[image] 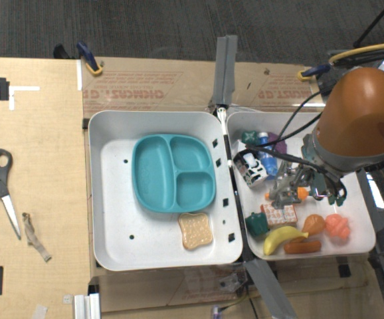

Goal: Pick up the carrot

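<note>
Camera view: grey two-finger gripper point(286, 193) low in the right white bin point(361, 244), over the toys.
Claw: cannot tell (cluttered).
Carrot: small orange piece point(302, 193) just beside the fingertips, seemingly unlifted.
Progress: the grasp and the lift both appear left.

red mirrored lettering on cardboard point(145, 88), not legible
</note>
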